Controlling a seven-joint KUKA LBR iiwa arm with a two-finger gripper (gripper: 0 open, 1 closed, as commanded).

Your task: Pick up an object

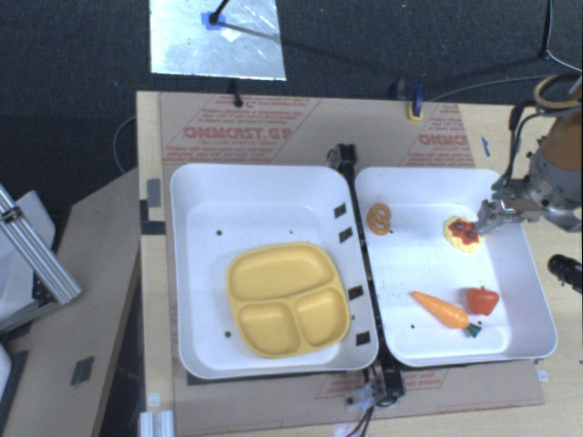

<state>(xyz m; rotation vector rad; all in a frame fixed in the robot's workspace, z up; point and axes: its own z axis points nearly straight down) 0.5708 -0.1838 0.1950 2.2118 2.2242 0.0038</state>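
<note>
Hovering gripper point(489, 213) just beside the pizza slice toy point(462, 232) in the right bin point(519, 280); finger state hard to tell. Needing centring over it before descending.

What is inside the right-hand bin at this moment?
The right bin holds a pretzel-like piece, a yellow-and-red toy food, a carrot and a red pepper. The gripper reaches over the bin's far right rim, hiding whatever lies beneath it.

A yellow divided tray point(288, 299) lies in the left bin point(196, 189); a foil sheet point(217, 25) lies beyond the bench.
</note>
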